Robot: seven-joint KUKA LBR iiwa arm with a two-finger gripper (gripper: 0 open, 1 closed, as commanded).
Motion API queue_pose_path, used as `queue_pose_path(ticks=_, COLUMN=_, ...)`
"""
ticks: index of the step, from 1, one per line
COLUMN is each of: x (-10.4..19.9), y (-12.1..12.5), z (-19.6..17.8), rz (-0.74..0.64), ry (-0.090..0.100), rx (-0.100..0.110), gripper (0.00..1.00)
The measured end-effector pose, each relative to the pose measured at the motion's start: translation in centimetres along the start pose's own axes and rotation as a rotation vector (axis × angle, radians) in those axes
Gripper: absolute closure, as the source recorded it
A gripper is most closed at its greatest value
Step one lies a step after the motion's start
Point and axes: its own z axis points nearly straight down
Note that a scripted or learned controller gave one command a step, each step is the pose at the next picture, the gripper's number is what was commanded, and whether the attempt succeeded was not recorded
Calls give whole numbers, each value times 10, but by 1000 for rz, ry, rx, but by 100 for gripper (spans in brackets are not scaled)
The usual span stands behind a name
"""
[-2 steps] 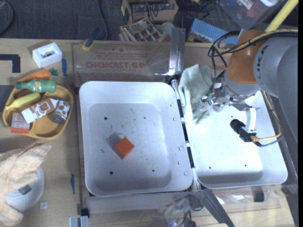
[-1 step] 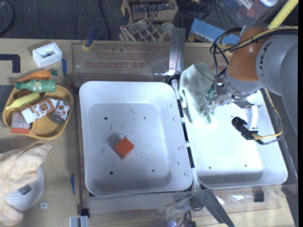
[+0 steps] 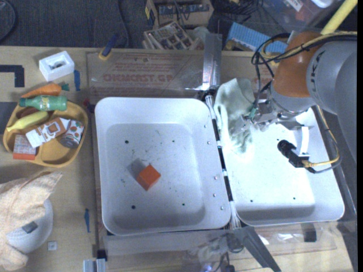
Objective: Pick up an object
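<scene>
Faint red lettering is being shown on the clear sheet [image 3: 148,75] left of the pincer [image 3: 253,115], too blurred to be read.

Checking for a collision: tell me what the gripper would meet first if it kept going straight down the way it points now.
Most likely the crumpled pale green-white cloth at the right bin's upper left; the gripper sits right over it. Depth is unclear, so it may already be touching.

A grey arm [image 3: 334,75] with an orange band [image 3: 295,67], black cables [image 3: 266,47] and a yellow-tipped lead [image 3: 317,163].
</scene>
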Motion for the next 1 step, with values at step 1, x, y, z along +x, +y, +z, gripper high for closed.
queue_pose_path(ticks=1, x=1, y=-10, z=10, rz=-61, ry=2, rx=5, gripper=0)
